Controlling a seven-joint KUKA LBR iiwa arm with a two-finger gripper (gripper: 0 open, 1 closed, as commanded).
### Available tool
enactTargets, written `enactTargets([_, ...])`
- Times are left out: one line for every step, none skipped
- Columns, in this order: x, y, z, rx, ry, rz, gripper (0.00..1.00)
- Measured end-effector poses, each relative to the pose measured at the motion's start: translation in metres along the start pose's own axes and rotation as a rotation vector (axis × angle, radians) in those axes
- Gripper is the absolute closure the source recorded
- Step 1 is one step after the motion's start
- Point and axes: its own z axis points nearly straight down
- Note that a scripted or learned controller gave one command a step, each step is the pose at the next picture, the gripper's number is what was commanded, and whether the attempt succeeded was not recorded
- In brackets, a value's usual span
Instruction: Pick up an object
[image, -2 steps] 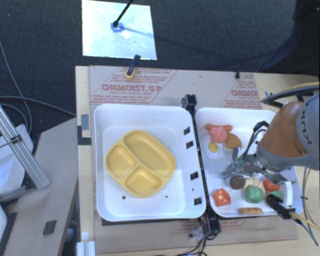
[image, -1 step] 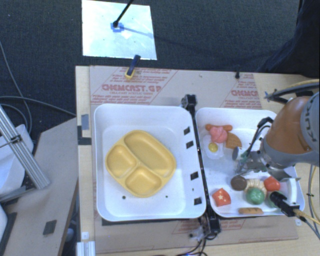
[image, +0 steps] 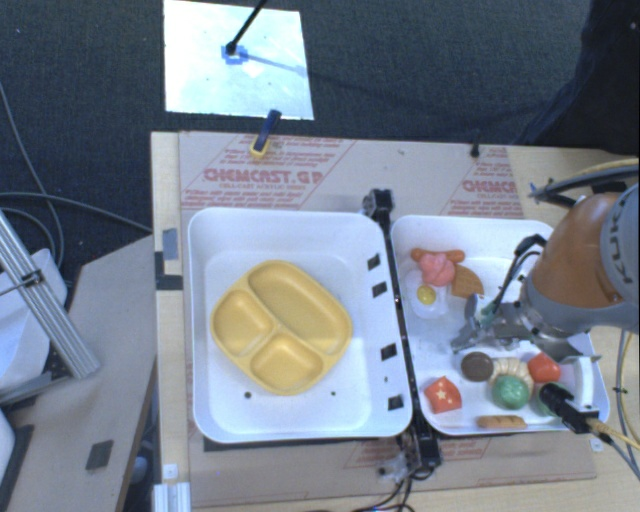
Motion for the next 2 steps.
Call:
enactTargets([0.037,-0.029,0.011,0.007,0.004,-0.004,0.00])
enactTargets([0.034,-0.026,0.000,-0.001,-0.002,0.000,1.00])
